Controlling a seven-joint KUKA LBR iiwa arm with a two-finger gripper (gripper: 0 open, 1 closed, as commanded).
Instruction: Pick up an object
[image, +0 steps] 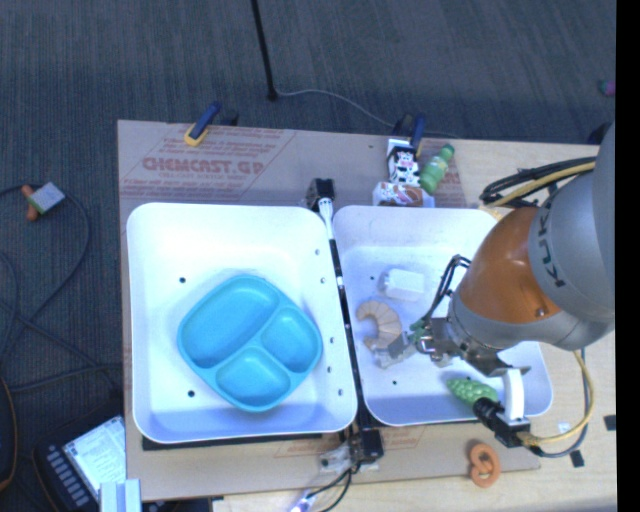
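In the right bin (372, 400) lie a tan croissant-shaped toy (379, 319), a small white block (405, 283) and a green toy (469, 389) near the front. My gripper (405, 345) is low in this bin, at the croissant's right front edge, with the grey and orange arm (520, 285) over the bin's right half. A blue three-compartment plate (250, 341) sits in the left bin (160, 260).
Behind the bins on the cardboard stand a small figure and a green bottle (434, 168). An orange ring (484, 463) lies at the bench's front right. Blue clamps (202, 122) hold the board at the back. Cables run along the arm's right side.
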